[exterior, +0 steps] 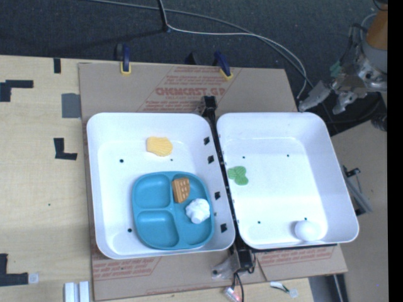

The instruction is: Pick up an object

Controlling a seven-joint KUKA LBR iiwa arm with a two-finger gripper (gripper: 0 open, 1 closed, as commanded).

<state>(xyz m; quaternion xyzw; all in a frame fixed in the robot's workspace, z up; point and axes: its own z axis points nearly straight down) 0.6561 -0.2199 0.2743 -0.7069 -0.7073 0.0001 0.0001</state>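
Showing the gripper (337,93) beyond the right bin's (327,162) far right corner, finger state indiscernible, and a white ball (308,230) by the near right corner: judged light, smooth, roll-prone, best pinched across its middle.

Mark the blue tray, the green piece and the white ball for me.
blue tray (151,225): camera view, floor of its lower compartment.
green piece (238,175): camera view, middle of its top face, in the right bin.
white ball (307,230): camera view, centre of its top, near the right bin's lower corner.
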